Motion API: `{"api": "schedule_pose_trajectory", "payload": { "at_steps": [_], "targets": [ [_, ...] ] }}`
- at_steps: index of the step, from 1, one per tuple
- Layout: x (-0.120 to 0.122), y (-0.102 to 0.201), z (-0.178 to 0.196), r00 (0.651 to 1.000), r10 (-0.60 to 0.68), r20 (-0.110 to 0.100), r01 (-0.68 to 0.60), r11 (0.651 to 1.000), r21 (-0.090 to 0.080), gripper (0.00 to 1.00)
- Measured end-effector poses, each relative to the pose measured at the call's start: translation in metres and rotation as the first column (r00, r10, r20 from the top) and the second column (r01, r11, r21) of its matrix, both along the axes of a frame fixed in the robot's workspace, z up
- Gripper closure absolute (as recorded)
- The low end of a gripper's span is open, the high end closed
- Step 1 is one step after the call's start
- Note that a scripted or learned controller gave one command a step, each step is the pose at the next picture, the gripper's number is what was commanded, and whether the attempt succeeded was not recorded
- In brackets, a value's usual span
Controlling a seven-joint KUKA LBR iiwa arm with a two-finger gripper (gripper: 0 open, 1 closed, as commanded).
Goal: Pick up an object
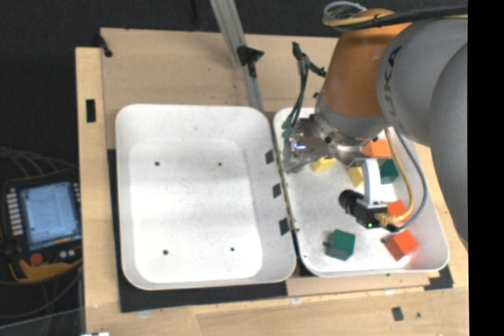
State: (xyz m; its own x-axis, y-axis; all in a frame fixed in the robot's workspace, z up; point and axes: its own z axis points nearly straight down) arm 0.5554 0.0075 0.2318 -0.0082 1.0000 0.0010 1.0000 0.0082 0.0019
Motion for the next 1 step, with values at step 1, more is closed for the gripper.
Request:
{"api": "schedule_pose_trajectory", "payload": {
  "at_steps": [1],
  "targets": [
    [0.0158,0.0519,-0.0020,1.000,0.000,0.000,0.000,1.000,0.000,1.00]
  ]
}}
